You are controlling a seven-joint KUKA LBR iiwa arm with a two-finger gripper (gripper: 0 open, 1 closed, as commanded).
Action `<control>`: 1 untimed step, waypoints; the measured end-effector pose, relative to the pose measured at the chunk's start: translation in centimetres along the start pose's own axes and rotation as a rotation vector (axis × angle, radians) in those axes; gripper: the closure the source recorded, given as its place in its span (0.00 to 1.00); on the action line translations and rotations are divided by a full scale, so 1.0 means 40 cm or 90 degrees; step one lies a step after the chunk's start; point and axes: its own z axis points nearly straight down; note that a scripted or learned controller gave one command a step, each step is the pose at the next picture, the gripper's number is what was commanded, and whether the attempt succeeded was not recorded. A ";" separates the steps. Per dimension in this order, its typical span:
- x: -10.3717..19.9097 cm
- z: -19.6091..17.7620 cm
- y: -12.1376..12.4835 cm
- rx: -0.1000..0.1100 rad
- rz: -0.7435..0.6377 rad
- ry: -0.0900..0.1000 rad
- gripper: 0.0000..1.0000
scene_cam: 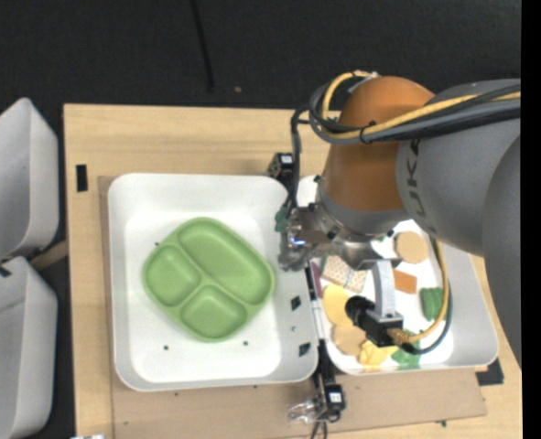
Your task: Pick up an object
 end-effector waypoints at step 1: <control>-0.014 -0.020 -0.001 0.003 0.002 -0.001 1.00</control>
